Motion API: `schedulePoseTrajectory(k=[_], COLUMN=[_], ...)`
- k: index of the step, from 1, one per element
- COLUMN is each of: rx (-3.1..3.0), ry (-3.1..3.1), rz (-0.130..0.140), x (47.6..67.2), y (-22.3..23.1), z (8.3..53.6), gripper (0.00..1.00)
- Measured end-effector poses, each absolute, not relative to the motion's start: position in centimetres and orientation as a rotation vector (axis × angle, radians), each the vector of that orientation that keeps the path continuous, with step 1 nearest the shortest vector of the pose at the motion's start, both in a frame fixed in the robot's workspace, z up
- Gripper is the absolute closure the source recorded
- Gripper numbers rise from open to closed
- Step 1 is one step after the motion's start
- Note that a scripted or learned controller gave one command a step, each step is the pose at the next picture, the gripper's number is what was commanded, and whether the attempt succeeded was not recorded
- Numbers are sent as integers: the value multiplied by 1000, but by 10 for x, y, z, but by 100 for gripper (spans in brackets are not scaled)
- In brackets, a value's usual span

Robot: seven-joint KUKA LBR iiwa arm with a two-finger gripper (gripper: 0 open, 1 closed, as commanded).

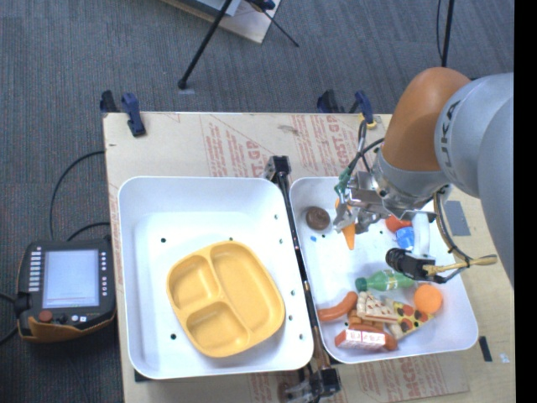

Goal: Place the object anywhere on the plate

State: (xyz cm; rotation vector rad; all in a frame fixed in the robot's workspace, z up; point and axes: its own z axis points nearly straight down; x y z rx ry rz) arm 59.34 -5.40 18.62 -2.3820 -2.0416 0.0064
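A small orange carrot-like toy (349,236) is seen right under the hand (352,215) in the right bin (470,330); grip state can't be told; probably light, stiff, slippery plastic, best pinched mid-body for the yellow plate (225,297).

The arm (470,133) hides part of the right bin (466,330).

Yellow three-compartment plate (225,308), left bin (138,225)
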Motion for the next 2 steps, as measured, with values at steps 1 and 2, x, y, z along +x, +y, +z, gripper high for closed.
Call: schedulePoseTrajectory(k=[1, 2], rx=[-2293, -2296], ry=[-2137, -2135], rz=[5, 7], x=[581, 581], y=[17, 16], z=[186, 186], gripper=[100, 0])
